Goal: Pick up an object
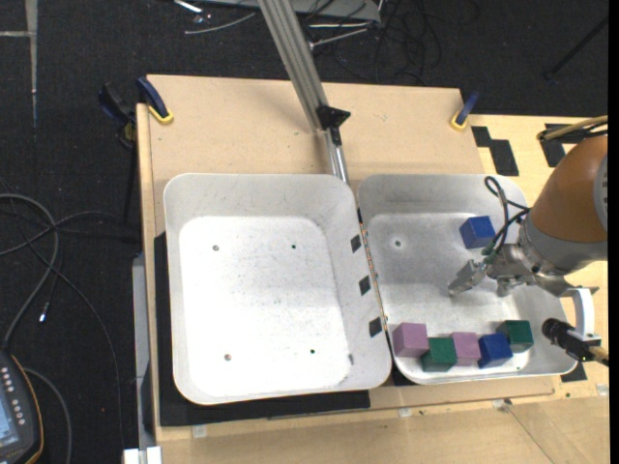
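Here the arm [571,206] is reaching in over the right bin [416,201], its claw [471,278] hanging low above the bin floor; whether it is released or clenched I cannot tell, and nothing is showing in its grasp. A blue cube [476,231] is lying just beyond the claw. A pink cube [411,337], green cube [440,353], second pink cube [465,347], second blue cube [494,348] and second green cube [518,333] are sitting in a row nearer the camera than the claw.

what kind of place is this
Most likely a robotics lab test bench. A robot arm reaches over two white bins set on a wooden board clamped at its corners, small coloured blocks lie in the right bin, and loose cables trail across the dark floor.
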Motion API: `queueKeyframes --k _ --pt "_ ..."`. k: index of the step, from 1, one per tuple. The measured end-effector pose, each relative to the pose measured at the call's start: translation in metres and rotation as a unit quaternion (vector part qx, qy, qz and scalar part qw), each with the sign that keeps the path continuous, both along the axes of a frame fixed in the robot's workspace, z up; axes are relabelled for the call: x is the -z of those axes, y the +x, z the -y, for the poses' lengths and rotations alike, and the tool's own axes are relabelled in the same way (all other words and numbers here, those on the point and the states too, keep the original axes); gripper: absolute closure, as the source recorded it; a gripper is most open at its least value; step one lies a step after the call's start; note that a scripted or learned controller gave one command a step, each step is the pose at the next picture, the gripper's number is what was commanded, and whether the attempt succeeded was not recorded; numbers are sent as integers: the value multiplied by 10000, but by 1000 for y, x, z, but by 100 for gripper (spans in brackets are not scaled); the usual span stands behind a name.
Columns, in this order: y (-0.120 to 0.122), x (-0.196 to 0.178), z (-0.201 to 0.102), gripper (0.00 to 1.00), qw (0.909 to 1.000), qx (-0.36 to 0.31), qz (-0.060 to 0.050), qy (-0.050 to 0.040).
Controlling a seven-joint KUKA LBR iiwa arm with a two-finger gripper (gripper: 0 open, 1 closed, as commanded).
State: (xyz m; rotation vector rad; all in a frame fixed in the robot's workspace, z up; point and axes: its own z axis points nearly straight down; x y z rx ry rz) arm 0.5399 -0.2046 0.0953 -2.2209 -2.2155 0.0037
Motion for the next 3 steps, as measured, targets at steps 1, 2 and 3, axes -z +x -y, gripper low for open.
queueKeyframes --k 1,2,3 --pt "75 -1 19 0 10000 -33 54 -16" --pt "117 -1 5 0 10000 -39 55 -15" --pt "116 -11 6 100 10000 -39 44 -26"
